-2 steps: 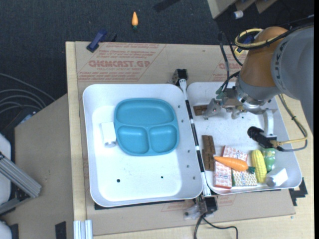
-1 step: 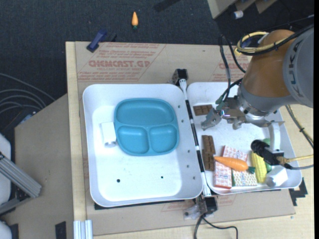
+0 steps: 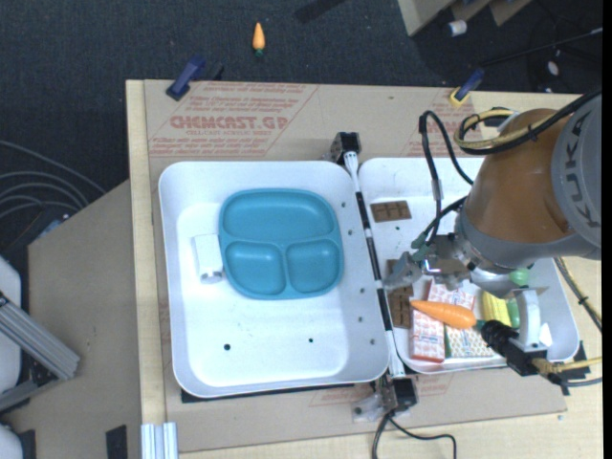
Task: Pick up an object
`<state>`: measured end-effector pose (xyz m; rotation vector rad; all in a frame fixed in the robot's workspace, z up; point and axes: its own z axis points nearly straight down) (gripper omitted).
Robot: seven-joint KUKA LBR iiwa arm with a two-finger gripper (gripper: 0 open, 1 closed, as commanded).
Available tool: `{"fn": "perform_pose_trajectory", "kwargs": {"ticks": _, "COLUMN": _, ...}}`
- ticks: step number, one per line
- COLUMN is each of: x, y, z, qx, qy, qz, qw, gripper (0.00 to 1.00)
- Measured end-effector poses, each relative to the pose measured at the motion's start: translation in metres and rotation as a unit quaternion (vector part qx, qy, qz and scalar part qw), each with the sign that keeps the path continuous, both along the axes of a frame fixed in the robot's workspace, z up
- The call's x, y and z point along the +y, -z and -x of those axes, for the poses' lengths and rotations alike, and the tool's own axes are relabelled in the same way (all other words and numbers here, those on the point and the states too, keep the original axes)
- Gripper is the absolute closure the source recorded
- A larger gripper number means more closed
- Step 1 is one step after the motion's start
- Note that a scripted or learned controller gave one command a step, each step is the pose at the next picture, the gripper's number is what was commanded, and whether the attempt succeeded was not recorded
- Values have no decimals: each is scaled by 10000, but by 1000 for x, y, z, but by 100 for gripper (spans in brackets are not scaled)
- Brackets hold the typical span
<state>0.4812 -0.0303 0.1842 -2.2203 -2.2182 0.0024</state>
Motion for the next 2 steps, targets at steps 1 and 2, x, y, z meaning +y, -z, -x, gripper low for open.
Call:
{"fn": "perform_pose_trajectory", "kwargs": {"ticks": 1, "x": -84, "y": 97, "z": -3, "qx": -40, "qy": 4, "qz": 16, "qw": 10000, "gripper": 0}}
{"fn": "perform_pose_trajectory", "kwargs": {"ticks": 2, "x": -83, "y": 86, "z": -6, "qx": -79, "qy": -3, "qz": 13, "qw": 10000, "gripper": 100}}
